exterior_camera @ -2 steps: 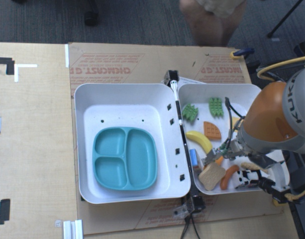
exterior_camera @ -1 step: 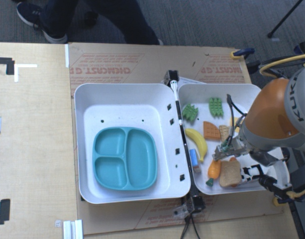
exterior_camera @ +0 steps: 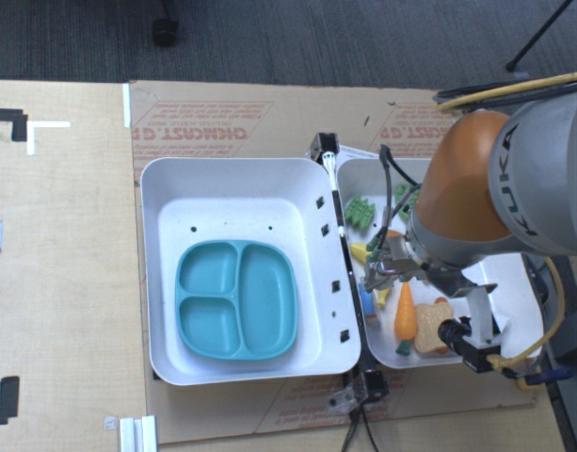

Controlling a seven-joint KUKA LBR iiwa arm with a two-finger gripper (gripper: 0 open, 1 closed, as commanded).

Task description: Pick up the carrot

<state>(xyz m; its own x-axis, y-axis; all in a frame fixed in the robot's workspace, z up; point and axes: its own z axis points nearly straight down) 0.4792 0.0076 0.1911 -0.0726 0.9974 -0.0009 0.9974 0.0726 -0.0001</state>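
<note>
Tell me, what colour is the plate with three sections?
The plate is light blue-green, seen plainly in the camera view, in the left bin.

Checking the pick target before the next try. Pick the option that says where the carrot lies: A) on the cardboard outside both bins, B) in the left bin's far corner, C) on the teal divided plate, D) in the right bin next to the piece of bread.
D: the carrot lies in the right bin, its side against the bread, below the arm's wrist.

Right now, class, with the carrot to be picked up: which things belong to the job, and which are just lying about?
Belongs to the job:
carrot
tool
right bin

Just lying about:
teal divided plate
left bin
green toy vegetable
bread slice
</note>
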